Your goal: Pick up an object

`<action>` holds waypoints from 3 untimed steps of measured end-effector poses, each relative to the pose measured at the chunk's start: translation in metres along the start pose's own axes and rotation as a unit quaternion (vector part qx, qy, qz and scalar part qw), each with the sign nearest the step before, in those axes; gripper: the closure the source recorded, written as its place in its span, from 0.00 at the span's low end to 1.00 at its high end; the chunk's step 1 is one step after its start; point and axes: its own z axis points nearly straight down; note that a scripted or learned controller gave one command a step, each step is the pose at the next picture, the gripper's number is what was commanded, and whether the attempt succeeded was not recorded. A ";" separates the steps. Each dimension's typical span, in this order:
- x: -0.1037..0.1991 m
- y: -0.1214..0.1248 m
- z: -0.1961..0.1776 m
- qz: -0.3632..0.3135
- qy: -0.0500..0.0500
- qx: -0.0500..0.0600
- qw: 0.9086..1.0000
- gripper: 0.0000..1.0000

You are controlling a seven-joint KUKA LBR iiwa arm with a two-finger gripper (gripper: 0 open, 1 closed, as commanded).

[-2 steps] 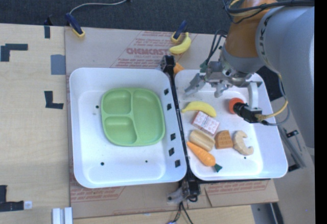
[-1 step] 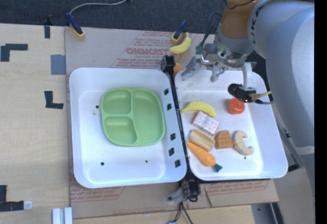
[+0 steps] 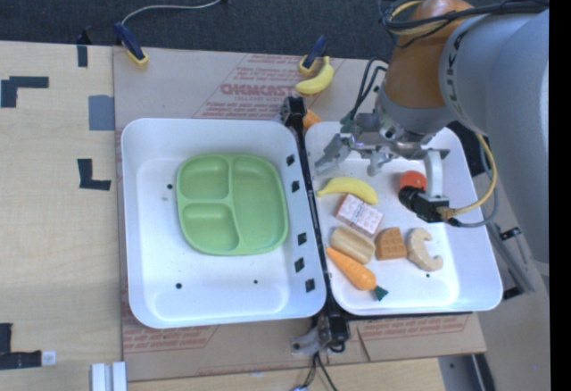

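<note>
My gripper [image 3: 354, 159] hangs over the back of the right bin [image 3: 473, 282], its two silver fingers spread open with nothing between them. Just below its fingertips lies a yellow banana [image 3: 350, 189]. In front of the banana sit a pink and white box [image 3: 359, 216], a tan bread roll [image 3: 351, 244], an orange carrot [image 3: 351, 270], a brown cracker [image 3: 390, 244] and a beige curved pastry [image 3: 424, 249]. A red-orange tomato [image 3: 411, 178] lies to the right of the gripper.
The left bin [image 3: 143, 228] holds a green divided plate [image 3: 232, 203]. A black divider [image 3: 303, 202] runs between the bins. Yellow and blue clamps [image 3: 314, 75] [image 3: 130, 42] sit on the cardboard behind them. The arm [image 3: 500, 77] fills the upper right.
</note>
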 end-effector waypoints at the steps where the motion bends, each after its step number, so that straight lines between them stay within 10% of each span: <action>1: -0.056 -0.074 0.098 0.001 -0.001 -0.003 1.000 0.00; 2: -0.068 0.022 0.008 0.000 -0.001 -0.003 1.000 0.00; 3: -0.050 0.019 0.096 0.000 0.000 -0.005 1.000 0.00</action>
